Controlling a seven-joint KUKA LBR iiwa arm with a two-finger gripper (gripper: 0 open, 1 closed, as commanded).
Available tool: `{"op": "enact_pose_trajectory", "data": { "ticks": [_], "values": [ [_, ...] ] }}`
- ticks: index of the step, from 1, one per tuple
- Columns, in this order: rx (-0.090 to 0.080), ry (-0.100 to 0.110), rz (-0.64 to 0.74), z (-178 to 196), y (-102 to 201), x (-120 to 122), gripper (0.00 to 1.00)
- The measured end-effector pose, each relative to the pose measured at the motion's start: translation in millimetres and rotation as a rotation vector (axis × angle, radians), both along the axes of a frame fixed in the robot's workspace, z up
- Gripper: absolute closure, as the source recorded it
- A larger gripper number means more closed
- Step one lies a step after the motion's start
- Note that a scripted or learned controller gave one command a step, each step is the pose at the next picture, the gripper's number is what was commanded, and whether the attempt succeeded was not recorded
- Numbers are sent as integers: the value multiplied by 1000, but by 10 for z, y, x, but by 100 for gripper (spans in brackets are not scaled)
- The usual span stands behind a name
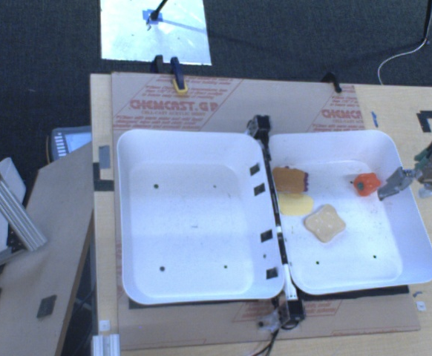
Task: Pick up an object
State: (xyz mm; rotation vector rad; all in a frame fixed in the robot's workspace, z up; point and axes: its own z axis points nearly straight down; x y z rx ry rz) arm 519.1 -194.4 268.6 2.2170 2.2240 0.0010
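Note:
Several small objects lie in the right bin. A brown and orange block sits by the left wall, with a flat yellow piece just below it. A beige toast-shaped piece rests near the middle. A small red-orange object lies toward the right wall. My gripper reaches in from the right edge of the camera view, its tip just right of the red-orange object and over the bin's right rim. I see nothing held in it.
The left bin adjoins the right one along a central divider with black clips. Both stand on a cardboard sheet on the bench. A shiny metal plate lies on the dark floor behind, and a white cable runs at the top right.

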Motion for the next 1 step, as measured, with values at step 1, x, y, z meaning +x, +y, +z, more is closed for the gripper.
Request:
{"op": "enact_pose_trajectory", "data": {
  "ticks": [1],
  "values": [
    [-6,-21,4,2427,194,276,0]
  ]
}}
